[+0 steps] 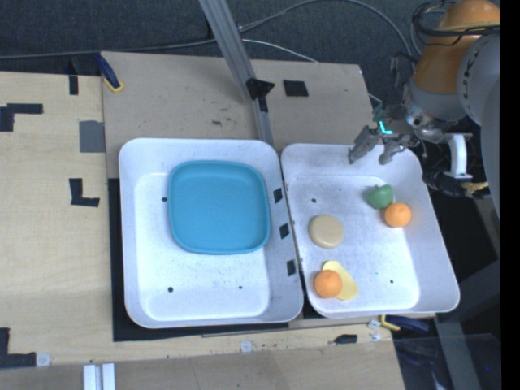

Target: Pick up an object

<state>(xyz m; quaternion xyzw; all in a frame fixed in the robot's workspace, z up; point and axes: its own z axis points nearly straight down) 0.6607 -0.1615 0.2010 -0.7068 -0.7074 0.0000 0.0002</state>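
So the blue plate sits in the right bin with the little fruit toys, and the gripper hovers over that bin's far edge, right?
Not quite. The camera view shows the blue plate alone in the left bin. The fruit toys, two orange, one green, one beige and one yellow, lie in the right bin. The gripper does hover open over that bin's far edge.

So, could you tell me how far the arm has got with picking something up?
Nothing is picked yet. The tool hangs open over the far edge of the right bin, with nothing between its fingers. The green object, two orange balls and beige disc lie in that bin. Descent, grasp and lift remain.
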